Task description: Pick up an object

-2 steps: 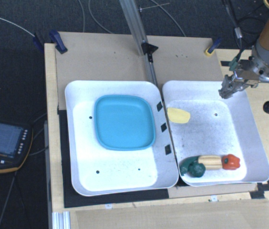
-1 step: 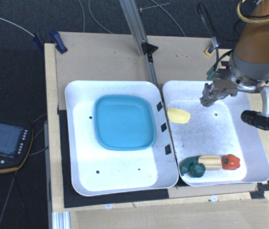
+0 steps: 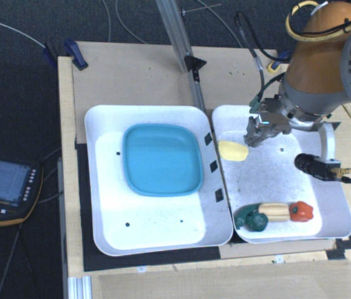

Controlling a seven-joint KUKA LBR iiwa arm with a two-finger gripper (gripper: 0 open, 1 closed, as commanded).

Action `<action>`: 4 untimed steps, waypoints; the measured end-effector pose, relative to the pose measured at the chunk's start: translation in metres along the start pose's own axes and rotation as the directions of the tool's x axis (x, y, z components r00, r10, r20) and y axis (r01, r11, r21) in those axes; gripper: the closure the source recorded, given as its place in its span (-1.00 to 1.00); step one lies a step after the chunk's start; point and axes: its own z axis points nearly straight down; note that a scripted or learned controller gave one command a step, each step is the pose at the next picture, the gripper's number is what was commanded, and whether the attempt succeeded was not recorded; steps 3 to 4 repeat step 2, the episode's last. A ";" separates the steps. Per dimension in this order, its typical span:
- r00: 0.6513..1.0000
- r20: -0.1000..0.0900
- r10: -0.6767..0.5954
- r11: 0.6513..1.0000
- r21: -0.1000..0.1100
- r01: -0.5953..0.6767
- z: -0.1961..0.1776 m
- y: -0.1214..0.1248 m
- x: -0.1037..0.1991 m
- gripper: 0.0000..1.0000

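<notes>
A pale yellow, lemon-like object (image 3: 233, 151) lies near the left wall of the right bin (image 3: 332, 199). My gripper (image 3: 256, 134) hangs just to its right and slightly above it, pointing down toward the bin floor. At the bin's front edge lie a dark green object (image 3: 251, 219), a tan cylinder (image 3: 274, 212) and a red tomato-like object (image 3: 300, 212), close together in a row.
A blue square plate (image 3: 162, 159) sits in the left bin (image 3: 101, 185). A metal pole (image 3: 177, 23) rises from behind the bins. A black cable fitting (image 3: 312, 164) hangs by the arm over the right bin. A teach pendant (image 3: 4, 185) lies off the bench at left.
</notes>
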 end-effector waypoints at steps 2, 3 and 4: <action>1.000 0.000 -0.001 1.000 0.001 0.001 0.010 -0.017 0.102 1.00; 1.000 0.000 -0.001 1.000 0.001 0.001 0.010 -0.017 0.102 1.00; 1.000 0.000 -0.001 1.000 0.001 0.001 0.010 -0.017 0.102 1.00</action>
